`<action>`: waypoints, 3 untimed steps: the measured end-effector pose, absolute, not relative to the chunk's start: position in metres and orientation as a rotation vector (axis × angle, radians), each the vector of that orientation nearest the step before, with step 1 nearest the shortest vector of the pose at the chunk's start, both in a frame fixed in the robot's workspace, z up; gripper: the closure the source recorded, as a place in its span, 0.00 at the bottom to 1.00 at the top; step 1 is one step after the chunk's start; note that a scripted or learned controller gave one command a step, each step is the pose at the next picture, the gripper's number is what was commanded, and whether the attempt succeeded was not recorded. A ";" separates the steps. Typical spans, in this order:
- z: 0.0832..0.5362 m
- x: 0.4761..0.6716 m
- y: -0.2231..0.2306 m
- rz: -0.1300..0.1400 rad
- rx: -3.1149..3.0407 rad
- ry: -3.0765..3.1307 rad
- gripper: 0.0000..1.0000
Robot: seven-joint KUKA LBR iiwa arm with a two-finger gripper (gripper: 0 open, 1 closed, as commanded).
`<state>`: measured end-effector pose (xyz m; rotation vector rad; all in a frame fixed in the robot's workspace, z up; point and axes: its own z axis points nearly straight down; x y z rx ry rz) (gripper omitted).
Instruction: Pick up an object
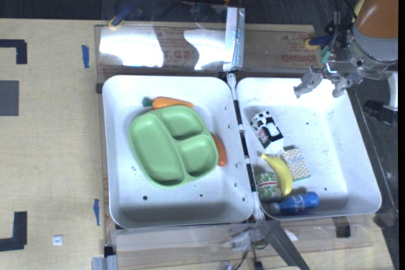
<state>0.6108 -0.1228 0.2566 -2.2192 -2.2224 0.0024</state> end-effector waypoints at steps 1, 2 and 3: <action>0.124 0.607 -0.099 -0.009 -2.142 -2.307 0.00; 0.110 0.592 -0.093 -0.057 -2.041 -2.446 0.00; 0.109 0.582 -0.096 -0.065 -2.089 -2.407 0.00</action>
